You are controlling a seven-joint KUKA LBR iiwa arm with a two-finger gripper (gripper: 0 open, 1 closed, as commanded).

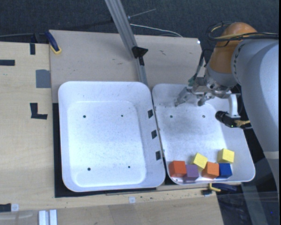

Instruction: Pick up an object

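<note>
Two shallow white bins are seen side by side on the bench, the left bin [70, 125] lying at about nine o'clock from the right bin [187, 125]. The grey arm [260, 93] with its orange band [227, 48] is brought in from three o'clock, and the gripper [191, 99] is poised over the far part of the right bin, toward twelve o'clock. Its two fingers are seen spread apart, one tip toward nine o'clock and the other toward three o'clock of the point between them, and nothing is held between them. The blocks are gathered along the near edge of the right bin, at about six o'clock from the gripper and well apart from it. An orange-red block [178, 168] lies at the nine o'clock end of the cluster, with a purple block [192, 172] just beside it. A yellow block [200, 160] is set at twelve o'clock of the purple one. A second orange block [210, 169] lies next toward three o'clock, touching a blue block [225, 170], and another yellow block [226, 155] is placed just at twelve o'clock of the blue one. A slanted metal post [124, 27] is seen beyond the bins at about eleven o'clock
</note>
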